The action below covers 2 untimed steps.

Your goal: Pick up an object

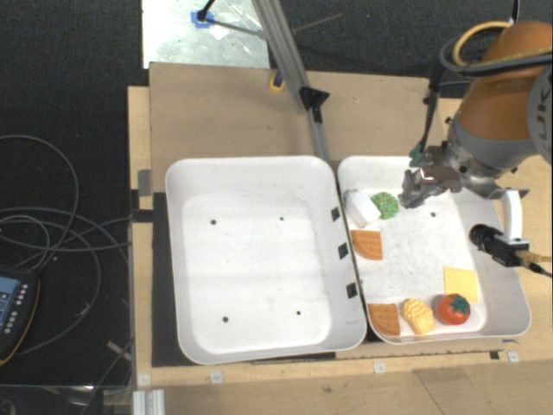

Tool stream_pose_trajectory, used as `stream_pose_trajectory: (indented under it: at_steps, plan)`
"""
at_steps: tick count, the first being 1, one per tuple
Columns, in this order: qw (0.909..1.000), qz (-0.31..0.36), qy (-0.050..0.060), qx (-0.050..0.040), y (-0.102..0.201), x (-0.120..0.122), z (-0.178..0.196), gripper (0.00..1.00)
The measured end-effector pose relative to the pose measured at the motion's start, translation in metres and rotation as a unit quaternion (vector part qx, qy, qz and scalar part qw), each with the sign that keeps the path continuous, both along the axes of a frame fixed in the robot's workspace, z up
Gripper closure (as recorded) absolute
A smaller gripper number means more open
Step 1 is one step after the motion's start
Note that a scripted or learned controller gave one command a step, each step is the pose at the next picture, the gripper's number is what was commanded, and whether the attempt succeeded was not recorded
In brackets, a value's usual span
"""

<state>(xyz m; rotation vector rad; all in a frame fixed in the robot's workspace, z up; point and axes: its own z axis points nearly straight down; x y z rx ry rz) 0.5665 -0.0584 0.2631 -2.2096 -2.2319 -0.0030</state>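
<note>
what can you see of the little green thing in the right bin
The green thing is a small, rounded, bumpy-looking lump, mottled light and dark green, perhaps toy broccoli or lettuce. It lies on the floor of the right bin, near the far left corner. A white block sits against its left side, seemingly touching. The gripper hangs just to its right, close by; whether they touch is unclear. An orange wedge lies nearer the camera, apart from it.
</note>
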Motion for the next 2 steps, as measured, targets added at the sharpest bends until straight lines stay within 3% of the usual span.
stream_pose_trajectory:
  at_steps: [1,2]
  plan:
    - [1.0,0.0,-0.001,-0.0003,0.044,0.033,-0.002,1.0]
    - [1.0,0.0,-0.001,-0.0003,0.083,0.05,-0.007,1.0]
